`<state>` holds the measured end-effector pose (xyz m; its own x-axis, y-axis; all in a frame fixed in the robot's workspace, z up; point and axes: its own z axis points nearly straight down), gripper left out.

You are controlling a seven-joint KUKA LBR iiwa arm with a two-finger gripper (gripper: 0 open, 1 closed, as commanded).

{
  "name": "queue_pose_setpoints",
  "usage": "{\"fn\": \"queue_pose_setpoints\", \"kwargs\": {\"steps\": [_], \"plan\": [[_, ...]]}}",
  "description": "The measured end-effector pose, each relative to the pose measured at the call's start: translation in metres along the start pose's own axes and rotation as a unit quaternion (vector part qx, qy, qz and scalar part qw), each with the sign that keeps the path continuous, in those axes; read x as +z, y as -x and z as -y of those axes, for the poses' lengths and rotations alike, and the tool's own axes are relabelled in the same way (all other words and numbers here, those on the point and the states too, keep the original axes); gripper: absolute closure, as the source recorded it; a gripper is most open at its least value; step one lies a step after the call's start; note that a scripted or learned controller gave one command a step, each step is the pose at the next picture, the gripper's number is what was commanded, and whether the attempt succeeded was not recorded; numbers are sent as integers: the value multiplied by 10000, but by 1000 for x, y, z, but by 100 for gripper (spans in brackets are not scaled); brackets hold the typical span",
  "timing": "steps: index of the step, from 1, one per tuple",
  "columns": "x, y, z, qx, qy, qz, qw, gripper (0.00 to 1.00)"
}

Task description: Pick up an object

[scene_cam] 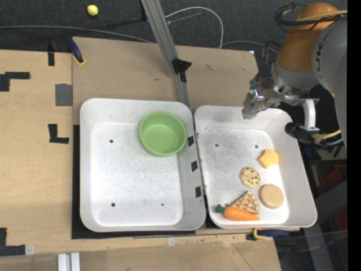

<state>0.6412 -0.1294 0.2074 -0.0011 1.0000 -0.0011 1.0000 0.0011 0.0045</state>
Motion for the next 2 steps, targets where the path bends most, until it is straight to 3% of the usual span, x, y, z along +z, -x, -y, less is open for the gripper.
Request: {"fn": "queue_pose_setpoints", "kwargs": {"steps": [1,2], "plan": [[-53,-9,5,-6,2,-3,10000,100],[-48,-69,19,-28,-33,-15,10000,100]]}}
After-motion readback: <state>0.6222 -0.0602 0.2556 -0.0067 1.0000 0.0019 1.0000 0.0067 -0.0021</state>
